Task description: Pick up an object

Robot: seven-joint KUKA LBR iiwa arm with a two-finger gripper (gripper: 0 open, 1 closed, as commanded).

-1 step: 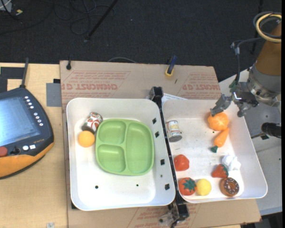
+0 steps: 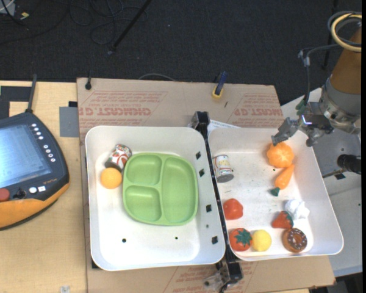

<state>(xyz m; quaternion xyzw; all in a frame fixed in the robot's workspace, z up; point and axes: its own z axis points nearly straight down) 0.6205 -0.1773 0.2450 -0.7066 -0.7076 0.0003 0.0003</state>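
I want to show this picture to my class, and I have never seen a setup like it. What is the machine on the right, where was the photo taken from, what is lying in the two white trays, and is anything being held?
The photo comes from one fixed camera above the bench, looking down at a slant. The machine is a grey robot arm reaching in from the right; its two-finger gripper hangs over the right white bin's far corner, beside a round orange fruit. Nothing shows between its fingers, so nothing is held. That bin also holds a toy carrot, a small tin can, a red tomato-like toy, a strawberry, a yellow lemon and a chocolate doughnut. The left white bin holds a green divided plate, a yellow ball and a small red-and-white can. A handheld control screen lies at left.
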